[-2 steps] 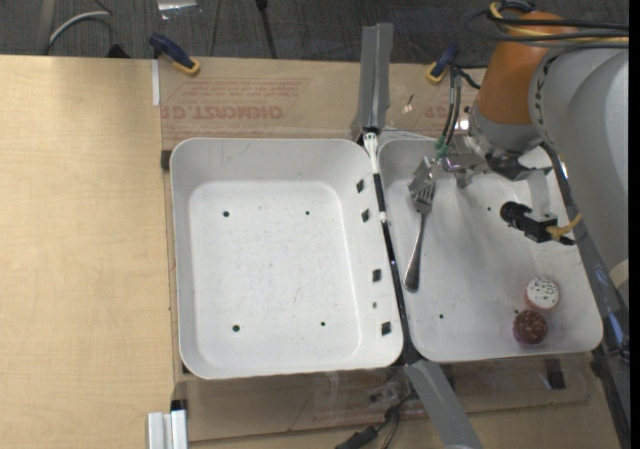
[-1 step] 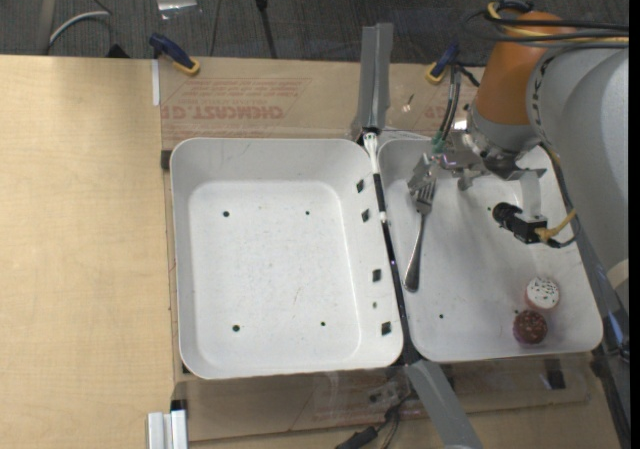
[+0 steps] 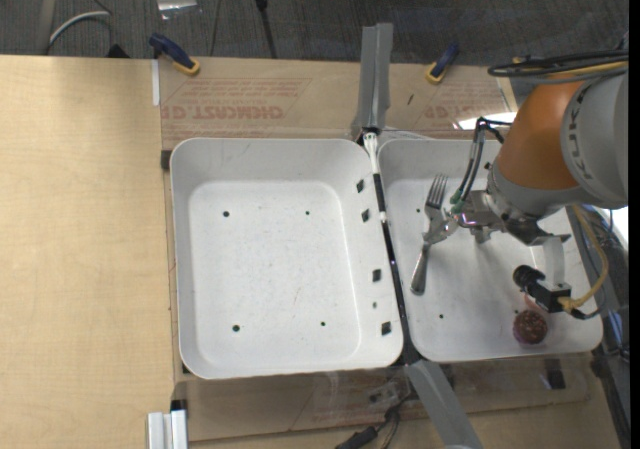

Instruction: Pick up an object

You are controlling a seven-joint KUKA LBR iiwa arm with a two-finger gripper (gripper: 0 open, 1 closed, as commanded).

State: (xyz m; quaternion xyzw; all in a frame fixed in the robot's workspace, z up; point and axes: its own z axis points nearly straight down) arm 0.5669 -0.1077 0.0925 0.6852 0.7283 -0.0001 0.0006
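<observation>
My claw (image 3: 447, 224) is on the fork (image 3: 429, 233), right of centre; whether it grips, I cannot tell. The next move should be a slow lift, to test the hold.

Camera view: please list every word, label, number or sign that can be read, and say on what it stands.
"CHEMCAST GP", faint red print, upside down: on the cardboard sheet behind the left bin.
A second faint red print on the same cardboard, behind the right bin: too blurred to read.

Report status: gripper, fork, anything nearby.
Gripper low in right bin, at the fork. Hold not confirmed. Fork lying near bin's left wall. Dark red ball at front right, apart from fork.
</observation>
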